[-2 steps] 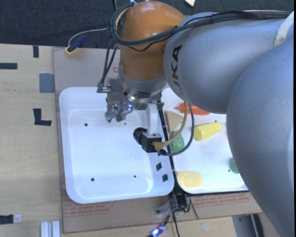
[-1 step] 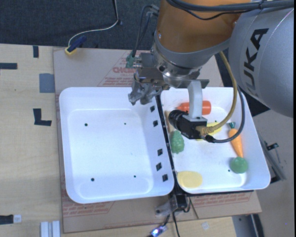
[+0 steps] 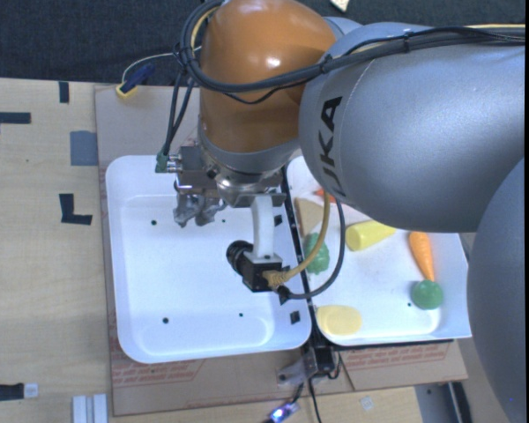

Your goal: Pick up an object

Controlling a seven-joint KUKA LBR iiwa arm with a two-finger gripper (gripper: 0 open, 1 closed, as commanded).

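Note:
My gripper point(image 3: 197, 208) hangs below the orange wrist band over the far part of the left white bin point(image 3: 150, 324), with nothing visibly under it. In the right bin point(image 3: 450, 329) lie a yellow chunk point(image 3: 367, 234), an orange carrot point(image 3: 421, 252) with a green top point(image 3: 427, 294), a pale yellow rounded piece point(image 3: 339, 320), a small green item point(image 3: 316, 258) and a beige wedge point(image 3: 310, 211). The arm hides the far side of the right bin.
A black device on a white bracket point(image 3: 251, 267) hangs from the wrist near the divide between the bins, with cables looping beside it. The bulky grey arm point(image 3: 423, 122) covers the upper right. Bare white floor of the left bin lies near the front.

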